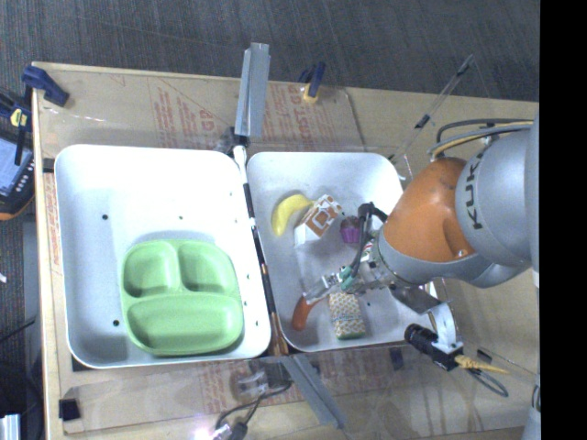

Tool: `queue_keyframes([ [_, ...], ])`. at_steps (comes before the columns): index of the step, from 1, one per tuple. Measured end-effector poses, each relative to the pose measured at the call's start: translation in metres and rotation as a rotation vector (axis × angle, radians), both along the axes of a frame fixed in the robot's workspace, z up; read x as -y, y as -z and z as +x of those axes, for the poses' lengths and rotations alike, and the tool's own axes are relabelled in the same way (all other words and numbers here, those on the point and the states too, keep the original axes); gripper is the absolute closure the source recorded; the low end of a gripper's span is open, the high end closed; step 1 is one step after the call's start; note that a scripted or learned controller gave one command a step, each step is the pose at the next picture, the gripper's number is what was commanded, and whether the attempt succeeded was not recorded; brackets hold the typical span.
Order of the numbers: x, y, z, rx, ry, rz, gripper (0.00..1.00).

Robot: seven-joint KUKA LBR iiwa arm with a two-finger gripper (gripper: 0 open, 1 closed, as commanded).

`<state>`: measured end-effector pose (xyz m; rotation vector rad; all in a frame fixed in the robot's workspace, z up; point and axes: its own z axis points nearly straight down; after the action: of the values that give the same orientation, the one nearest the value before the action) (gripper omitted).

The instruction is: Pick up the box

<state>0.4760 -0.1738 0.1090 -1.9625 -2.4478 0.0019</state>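
The box point(321, 216) is small, brown and white, and lies tilted in the upper middle of the right bin point(385, 168), next to a yellow banana point(290, 211). My gripper point(347, 280) reaches in from the right under the orange-banded wrist point(426, 223). It hangs low in the bin's lower half, below and a little right of the box and apart from it. It sits just above a tan checkered block point(346, 316).
A purple object point(350, 232) lies right of the box, partly under the arm. A reddish sausage-shaped piece point(301, 313) rests near the right bin's lower left corner. The left bin point(83, 181) holds a green divided tray point(182, 299).
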Motion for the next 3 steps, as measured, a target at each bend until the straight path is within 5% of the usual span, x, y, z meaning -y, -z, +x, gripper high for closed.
queue_keyframes([
  [1,0.001,-0.010,0.000,0.000,-0.003,-0.001,1.00],
  [2,0.013,-0.126,0.008,0.006,-0.264,-0.003,1.00],
  [3,-0.036,-0.180,0.004,0.008,-0.585,-0.004,1.00],
])
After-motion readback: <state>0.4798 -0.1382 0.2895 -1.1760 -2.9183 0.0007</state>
